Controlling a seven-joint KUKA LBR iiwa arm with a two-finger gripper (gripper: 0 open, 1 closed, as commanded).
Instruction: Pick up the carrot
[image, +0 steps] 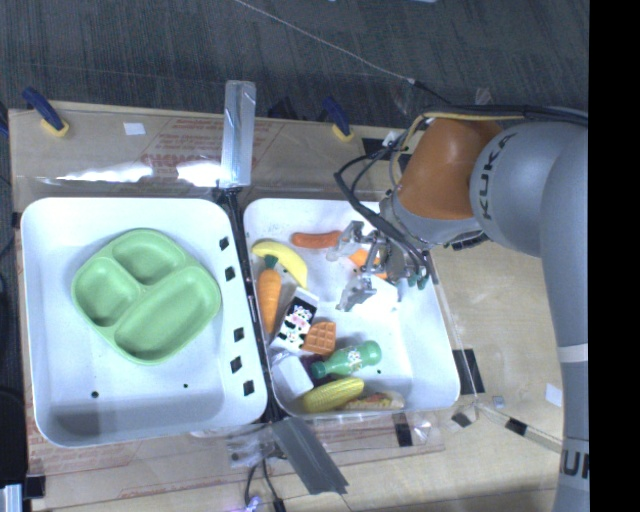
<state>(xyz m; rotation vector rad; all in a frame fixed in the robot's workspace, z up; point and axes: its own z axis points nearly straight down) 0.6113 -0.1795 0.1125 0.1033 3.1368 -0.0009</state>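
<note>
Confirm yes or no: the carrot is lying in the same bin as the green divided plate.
No. The carrot lies in the right bin beside the banana, while the green divided plate sits in the left bin.

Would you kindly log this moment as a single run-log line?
task: pick up carrot | gripper: over right bin | carrot: lying by left wall, beside banana | grasp: not yet

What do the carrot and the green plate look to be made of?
Carrot: likely moulded plastic toy food, smooth and evenly orange, with a slight sheen. Plate: probably hard plastic, uniform pale green, satin finish, with rounded moulded compartments.
</note>
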